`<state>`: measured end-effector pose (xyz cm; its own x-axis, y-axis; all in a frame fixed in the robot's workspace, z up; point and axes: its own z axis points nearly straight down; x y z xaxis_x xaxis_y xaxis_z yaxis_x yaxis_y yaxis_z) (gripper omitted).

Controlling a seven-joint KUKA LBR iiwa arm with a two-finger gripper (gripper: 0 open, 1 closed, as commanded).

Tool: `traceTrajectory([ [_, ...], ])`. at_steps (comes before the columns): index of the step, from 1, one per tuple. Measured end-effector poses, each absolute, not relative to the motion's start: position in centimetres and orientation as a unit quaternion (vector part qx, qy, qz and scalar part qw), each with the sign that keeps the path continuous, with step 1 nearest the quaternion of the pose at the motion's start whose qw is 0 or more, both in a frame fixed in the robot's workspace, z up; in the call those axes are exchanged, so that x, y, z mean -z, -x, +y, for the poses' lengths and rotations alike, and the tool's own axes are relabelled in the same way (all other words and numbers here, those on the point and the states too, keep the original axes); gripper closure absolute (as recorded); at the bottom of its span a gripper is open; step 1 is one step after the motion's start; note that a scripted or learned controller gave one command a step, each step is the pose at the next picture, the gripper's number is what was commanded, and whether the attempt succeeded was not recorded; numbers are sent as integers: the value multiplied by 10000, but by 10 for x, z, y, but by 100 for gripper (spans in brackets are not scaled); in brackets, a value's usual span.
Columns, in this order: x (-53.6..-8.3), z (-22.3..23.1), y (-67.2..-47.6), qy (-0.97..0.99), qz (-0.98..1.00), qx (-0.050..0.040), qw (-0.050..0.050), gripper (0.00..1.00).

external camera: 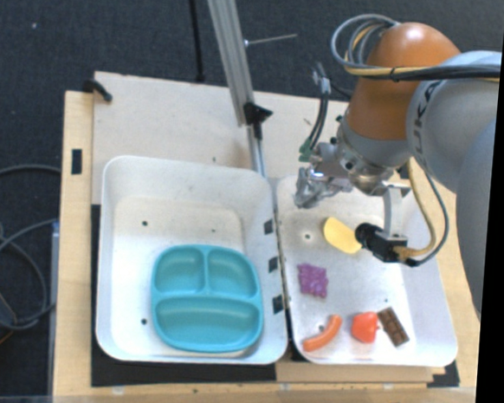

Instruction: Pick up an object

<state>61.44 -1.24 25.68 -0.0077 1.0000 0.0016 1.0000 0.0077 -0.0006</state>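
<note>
Nearest us in the right bin (358, 287), a carrot (322, 332), a tomato (364, 327) and a brown block (392, 326) sit close together. We judge that a grab there could knock a neighbour or pinch two at once. The carrot also lies near the bin's front wall, so there is little room to get around it.

Mid-bin, a purple lump (312, 280) sits apart from the rest. It looks bumpy and may squash.

Further back is the yellow piece (341, 236), probably the target since it is closest to the tool. It looks smooth, rounded and wedge-like, lies flat on the bin floor and touches nothing else. It could slide out of a pinch if taken off-centre.

Farthest is the tool (308, 192), over the bin's far left corner and left of the yellow piece. We cannot tell whether it is wide or narrow, and we see nothing in it. Going down from here risks hitting the wall beside the left bin (128, 230), or closing on nothing.
</note>
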Motion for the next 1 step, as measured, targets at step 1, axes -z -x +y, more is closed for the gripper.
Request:
traceTrajectory([
  [1,-240,40,-617,7046,-7096,-3,9,100],
])
